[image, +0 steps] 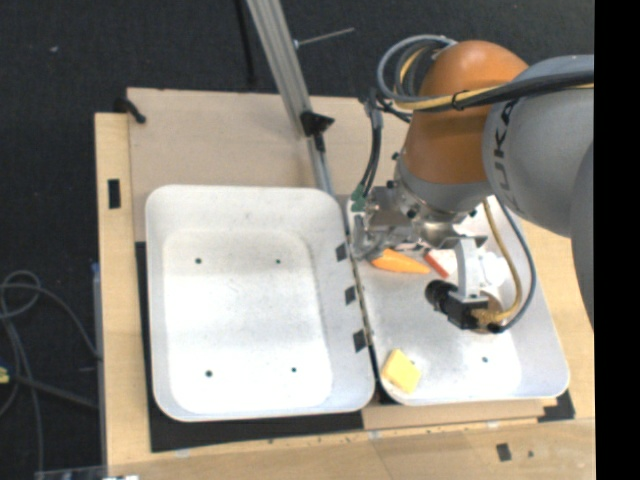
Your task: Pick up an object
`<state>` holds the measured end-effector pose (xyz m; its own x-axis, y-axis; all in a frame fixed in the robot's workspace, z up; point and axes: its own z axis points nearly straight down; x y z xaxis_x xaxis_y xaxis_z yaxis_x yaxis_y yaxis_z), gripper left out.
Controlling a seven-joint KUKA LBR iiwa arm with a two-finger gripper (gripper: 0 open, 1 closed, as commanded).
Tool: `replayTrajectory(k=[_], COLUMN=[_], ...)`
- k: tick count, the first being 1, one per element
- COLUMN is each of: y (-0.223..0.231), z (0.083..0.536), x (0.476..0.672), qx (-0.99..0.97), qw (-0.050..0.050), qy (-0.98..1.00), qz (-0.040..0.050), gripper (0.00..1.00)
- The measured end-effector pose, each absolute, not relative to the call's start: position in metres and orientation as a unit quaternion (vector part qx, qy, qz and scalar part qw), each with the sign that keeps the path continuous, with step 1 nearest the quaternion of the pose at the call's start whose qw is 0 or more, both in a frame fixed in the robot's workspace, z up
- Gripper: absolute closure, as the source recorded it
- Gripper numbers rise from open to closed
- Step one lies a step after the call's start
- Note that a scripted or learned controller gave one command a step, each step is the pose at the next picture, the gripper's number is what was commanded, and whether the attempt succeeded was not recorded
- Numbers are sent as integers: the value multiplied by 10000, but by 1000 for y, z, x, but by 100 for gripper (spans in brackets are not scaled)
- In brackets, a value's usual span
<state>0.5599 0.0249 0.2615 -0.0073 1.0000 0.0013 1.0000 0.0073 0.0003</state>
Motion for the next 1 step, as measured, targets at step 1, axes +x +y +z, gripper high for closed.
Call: replayTrajectory(k=[1], y=[73], z=[246], x=[542], qx=[-7049], qw=[5], qy=[-7093], qz=[3], gripper=[100])
